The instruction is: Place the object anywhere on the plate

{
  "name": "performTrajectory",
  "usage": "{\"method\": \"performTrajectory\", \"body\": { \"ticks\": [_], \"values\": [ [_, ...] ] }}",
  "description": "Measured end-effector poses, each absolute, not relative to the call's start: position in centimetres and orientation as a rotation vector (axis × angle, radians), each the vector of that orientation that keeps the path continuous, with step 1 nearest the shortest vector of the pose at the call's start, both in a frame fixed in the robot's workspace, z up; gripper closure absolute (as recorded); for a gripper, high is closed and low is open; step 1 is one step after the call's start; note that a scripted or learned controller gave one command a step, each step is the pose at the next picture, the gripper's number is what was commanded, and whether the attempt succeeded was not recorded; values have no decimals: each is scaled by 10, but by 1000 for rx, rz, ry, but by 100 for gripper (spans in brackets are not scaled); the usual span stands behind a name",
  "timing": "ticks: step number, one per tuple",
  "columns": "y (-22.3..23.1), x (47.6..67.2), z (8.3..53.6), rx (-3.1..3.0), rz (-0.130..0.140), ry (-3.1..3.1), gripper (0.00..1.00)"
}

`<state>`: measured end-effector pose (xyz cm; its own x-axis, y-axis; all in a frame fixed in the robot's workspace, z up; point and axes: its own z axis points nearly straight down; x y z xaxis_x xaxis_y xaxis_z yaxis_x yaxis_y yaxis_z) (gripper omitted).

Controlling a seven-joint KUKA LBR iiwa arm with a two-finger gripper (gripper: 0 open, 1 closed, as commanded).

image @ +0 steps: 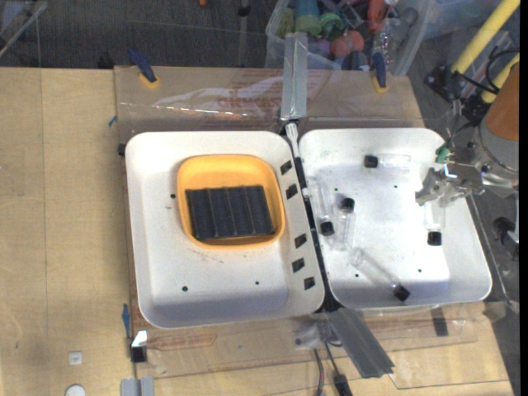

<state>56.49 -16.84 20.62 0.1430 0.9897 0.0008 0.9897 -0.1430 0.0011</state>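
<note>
A wooden bench [58, 221] carries two shallow white bins side by side, their inner rims touching along a dark seam with black clips. The left bin [153, 221] holds a yellow plate [229, 170] with rounded corners, set toward the bin's middle with bare white floor all round it, widest at the near side. On the plate lies a dark ribbed rectangular block [229, 211], flat and squarely inside the rim, covering most of the plate's floor.

The right bin [462, 279] holds several clear tubes with black caps, scattered well apart; one cap [370, 162] sits near the far rim, another [433, 238] near the right wall, a third [401, 293] at the near edge. The clear bodies are hard to make out against the white.

The arm enters at the right edge, cut off by the frame. Its gripper [436, 190] hangs over the right bin's right side; whether its fingers are apart or together I cannot tell, and nothing seems to lie between them.

No readable writing shows anywhere.
</note>
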Motion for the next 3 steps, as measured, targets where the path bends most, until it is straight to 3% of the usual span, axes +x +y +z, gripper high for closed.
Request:
{"method": "performTrajectory", "body": {
  "ticks": [1, 2, 3],
  "values": [
    [-163, 638, 224, 2086, 1, 2344, 100],
    [-176, 668, 231, 1967, 1, 2444, 100],
    [-201, 668, 276, 1869, 1, 2519, 100]
  ]
}}
